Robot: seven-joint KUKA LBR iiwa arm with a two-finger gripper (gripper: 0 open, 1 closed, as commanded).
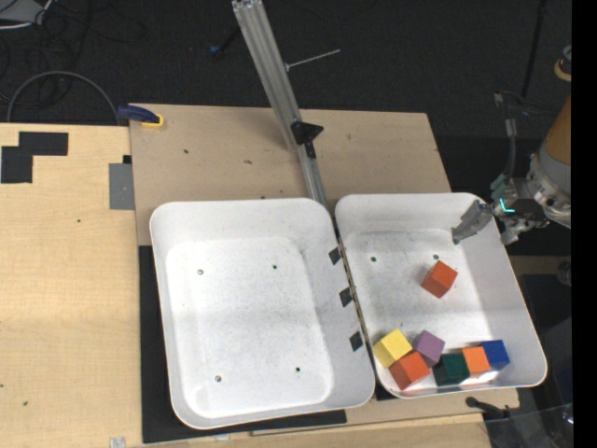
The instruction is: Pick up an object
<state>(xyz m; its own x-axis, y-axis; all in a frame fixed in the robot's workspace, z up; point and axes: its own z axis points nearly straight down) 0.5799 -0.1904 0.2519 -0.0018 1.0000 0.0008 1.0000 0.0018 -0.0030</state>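
Judging by looks, we take the red block (438, 279), alone mid-way in the right bin (522, 292), for light, rigid and smooth; opposite flat faces suit gripping. Our gripper (489, 215) hangs over the bin's far right corner, holding nothing, though we cannot tell how far its jaws stand apart.

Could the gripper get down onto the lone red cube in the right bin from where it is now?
Probably yes. The red cube sits alone on the right bin's floor, apart from the cluster of blocks at the near edge. The gripper hangs over the bin's right rim, with nothing visible between them.
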